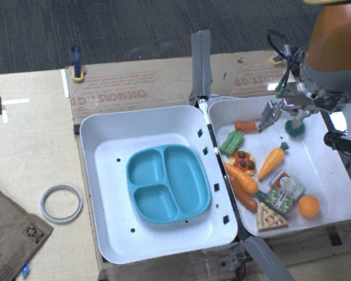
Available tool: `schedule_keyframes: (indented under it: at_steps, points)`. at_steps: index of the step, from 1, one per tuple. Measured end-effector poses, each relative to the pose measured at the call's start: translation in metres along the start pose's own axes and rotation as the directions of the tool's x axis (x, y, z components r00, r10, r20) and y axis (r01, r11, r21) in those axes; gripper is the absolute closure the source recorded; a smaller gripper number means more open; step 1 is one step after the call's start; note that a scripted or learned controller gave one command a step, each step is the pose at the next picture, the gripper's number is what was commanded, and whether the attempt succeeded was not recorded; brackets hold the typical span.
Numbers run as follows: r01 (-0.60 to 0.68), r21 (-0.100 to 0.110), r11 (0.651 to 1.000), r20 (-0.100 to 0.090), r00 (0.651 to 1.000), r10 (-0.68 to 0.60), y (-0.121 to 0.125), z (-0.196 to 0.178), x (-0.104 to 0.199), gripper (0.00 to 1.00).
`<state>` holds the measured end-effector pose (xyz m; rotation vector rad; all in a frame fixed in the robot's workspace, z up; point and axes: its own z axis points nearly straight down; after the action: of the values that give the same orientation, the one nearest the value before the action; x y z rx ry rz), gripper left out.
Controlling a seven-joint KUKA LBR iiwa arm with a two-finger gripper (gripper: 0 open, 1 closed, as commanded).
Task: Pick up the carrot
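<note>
The carrot (270, 163) is orange with a green top and lies at a slant in the middle of the right bin (337, 175). My gripper (282, 119) hangs over the bin's far side, up and to the right of the carrot and apart from it. Its fingers (267, 119) are spread open with nothing between them. A small dark green toy (295, 128) sits just below the right finger.
Around the carrot lie a green pepper (231, 142), a small sausage (245, 125), a second orange vegetable (241, 179), a printed packet (284, 192), a sandwich wedge (270, 217) and an orange (308, 206). The left bin (104, 176) holds a teal divided plate (168, 183). A tape ring (61, 202) lies on the bench.
</note>
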<state>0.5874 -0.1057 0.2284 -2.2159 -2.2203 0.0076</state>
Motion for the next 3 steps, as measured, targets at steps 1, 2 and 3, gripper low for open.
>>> schedule_keyframes:
  at_steps: [1,2,3]
  points:
    - [0.038,-0.002,0.999,-0.001,0.999,-0.038,-0.030,0.110,-0.051,0.00]
    - [-0.059,-0.002,0.998,-0.002,0.998,0.059,-0.041,0.139,-0.039,0.00]
    - [-0.061,0.001,0.998,-0.002,0.998,0.061,-0.041,0.133,-0.039,1.00]
